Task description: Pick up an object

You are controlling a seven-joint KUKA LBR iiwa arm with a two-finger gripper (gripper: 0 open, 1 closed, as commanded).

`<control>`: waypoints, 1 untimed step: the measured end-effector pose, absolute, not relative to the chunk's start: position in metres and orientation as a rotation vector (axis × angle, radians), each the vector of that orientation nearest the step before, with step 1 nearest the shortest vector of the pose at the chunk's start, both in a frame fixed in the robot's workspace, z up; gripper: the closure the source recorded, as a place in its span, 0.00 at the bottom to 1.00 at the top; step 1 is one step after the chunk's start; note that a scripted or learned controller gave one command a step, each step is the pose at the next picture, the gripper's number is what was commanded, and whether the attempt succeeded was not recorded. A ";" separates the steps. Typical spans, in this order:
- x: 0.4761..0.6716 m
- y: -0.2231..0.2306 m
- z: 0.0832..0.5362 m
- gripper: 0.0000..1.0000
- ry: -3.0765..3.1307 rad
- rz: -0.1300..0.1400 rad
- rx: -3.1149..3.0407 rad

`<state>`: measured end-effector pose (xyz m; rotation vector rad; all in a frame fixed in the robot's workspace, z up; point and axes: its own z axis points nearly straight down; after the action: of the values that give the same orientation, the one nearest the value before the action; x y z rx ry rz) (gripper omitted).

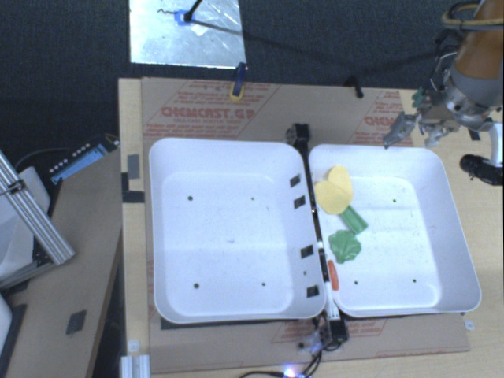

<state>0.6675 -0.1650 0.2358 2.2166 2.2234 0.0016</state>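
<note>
Nearest the camera, the tabletop (236, 353) is carrying a brown board printed with red lettering, and two shallow white bins are sitting on it side by side. The left bin (228, 231) is lying with its floor bare. The right bin (409, 235) is holding every loose object, all grouped against its left wall. A small orange-red piece (333, 274) is lying closest to the camera, beside the divider. Just beyond it, a green toy (347, 236) is resting on the bin floor. A yellow object (335, 193) is lying just beyond the green toy, touching its far end. Farther back, above the far right corner of the right bin, the claw (416, 132) is hanging with its two fingers spread apart, pinching nothing, well apart from the objects.
</note>
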 end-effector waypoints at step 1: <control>0.662 -0.096 0.113 0.00 2.237 -0.003 2.216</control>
<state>0.6619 -0.0958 0.1126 2.2159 2.2375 -0.0031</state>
